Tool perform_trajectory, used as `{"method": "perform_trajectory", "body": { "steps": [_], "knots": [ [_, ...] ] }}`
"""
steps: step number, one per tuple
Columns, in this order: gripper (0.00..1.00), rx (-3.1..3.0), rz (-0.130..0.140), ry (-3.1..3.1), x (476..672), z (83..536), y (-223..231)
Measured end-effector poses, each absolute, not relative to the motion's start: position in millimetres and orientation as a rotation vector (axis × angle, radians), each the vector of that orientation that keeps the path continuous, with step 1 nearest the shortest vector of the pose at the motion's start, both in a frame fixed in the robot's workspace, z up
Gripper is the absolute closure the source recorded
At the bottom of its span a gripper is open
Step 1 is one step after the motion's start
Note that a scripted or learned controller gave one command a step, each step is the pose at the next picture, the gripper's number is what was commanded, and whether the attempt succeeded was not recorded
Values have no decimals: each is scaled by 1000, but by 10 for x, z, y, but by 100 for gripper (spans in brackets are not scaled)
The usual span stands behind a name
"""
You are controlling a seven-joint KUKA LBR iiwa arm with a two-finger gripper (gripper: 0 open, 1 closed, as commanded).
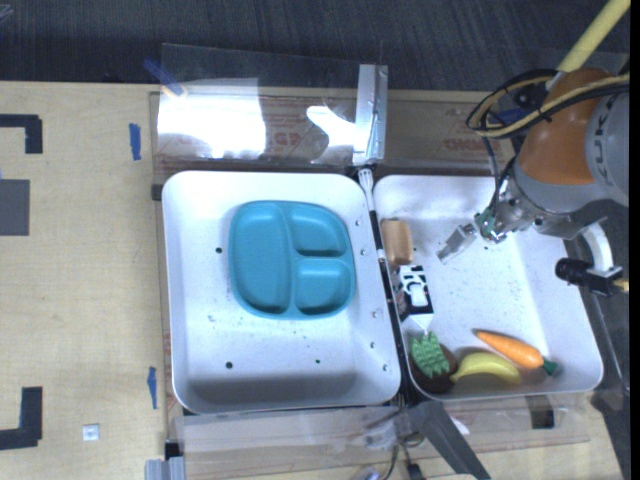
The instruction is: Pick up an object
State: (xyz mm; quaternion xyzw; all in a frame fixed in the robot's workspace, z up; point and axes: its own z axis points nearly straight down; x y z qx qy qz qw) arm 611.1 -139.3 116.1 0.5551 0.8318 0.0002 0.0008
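Gripper (462, 240) over right bin (520, 298); carrot (508, 348), banana (487, 368) near front.

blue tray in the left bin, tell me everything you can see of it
The blue tray is a rounded-corner divided plate, teal-blue with a matte plastic look. Raised ridges split it into three compartments: one large section on its left and two smaller ones stacked on its right. All three look bare. It lies flat and face up, slightly rotated, near the middle of the left bin, resting on the bin's white floor. Nothing else touches it, and the gripper is over the other bin.
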Motion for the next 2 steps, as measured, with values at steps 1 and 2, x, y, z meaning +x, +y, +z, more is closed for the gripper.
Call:
{"method": "perform_trajectory", "body": {
  "steps": [1, 2],
  "knots": [
    [0, 1884, 1, 2513, 6339, 855, -1589],
    [0, 1934, -2, 2480, 5404, 1328, -1678]
  ]
}}
